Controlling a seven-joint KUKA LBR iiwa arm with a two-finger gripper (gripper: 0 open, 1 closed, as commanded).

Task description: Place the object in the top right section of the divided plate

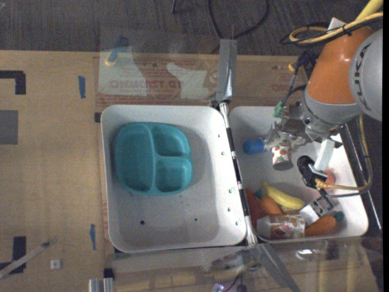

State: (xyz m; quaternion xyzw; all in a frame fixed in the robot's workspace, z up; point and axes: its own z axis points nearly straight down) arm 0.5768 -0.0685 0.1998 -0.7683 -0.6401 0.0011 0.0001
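Tool point(284, 140) above the small cup point(281, 156), right of frame — grip state unclear.
Lift straight, cross to the teal plate point(153, 158), lower gently into its upper-right section.

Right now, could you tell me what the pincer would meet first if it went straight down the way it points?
Probably the small white cup with orange print right beneath the pincer; depth is unclear from above.
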